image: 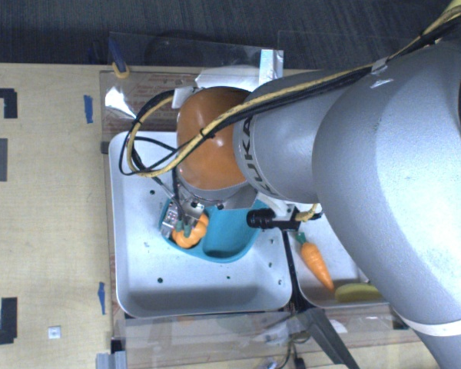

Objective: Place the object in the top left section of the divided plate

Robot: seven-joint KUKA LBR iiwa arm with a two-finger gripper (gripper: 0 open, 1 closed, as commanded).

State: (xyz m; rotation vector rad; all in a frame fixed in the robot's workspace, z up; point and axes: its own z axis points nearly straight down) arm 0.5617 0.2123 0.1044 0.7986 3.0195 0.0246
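Observation:
A blue divided plate [229, 241] lies in the left white bin [138, 275], mostly hidden under the arm. My gripper [183, 225] hangs over the plate's left rim, its fingers shut on a small orange object [190, 234] that rests at that rim. The arm's orange band [209, 148] and grey body cover the far part of the plate, so its sections cannot be made out.
In the right bin [323, 298] lie a toy carrot [316, 263] and a yellow-green object [359, 290], partly under the arm. A black-and-yellow cable [142, 141] loops over the left bin's far side. Bare bin floor stretches to the left and front of the plate.

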